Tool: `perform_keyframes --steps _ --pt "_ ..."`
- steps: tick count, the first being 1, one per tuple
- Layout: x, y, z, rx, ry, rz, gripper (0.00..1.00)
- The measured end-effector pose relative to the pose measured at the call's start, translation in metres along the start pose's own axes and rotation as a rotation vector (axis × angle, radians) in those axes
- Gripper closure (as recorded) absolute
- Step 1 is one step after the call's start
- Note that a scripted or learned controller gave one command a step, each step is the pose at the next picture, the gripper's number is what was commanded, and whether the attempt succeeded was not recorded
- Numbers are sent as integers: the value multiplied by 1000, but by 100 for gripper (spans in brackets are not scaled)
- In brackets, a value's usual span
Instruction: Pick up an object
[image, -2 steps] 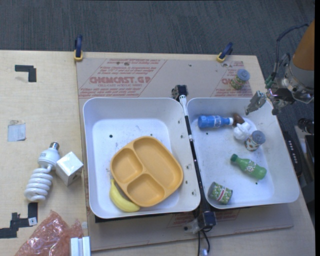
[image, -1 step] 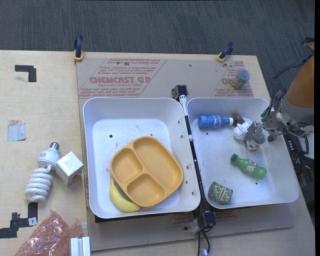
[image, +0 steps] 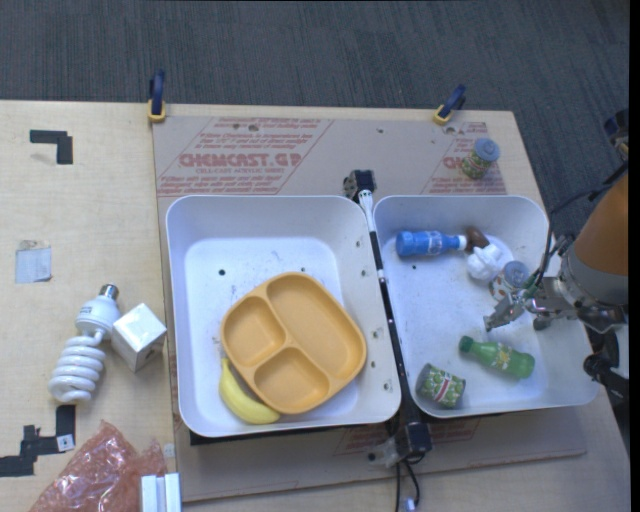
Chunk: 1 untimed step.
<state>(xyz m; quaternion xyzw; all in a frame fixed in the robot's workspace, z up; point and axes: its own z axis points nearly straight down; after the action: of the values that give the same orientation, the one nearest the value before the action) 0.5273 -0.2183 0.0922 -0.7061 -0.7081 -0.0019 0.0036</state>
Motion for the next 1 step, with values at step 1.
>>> perform_keyframes --steps 1 --pt "-3 1 -10 -5 -7 3 100"
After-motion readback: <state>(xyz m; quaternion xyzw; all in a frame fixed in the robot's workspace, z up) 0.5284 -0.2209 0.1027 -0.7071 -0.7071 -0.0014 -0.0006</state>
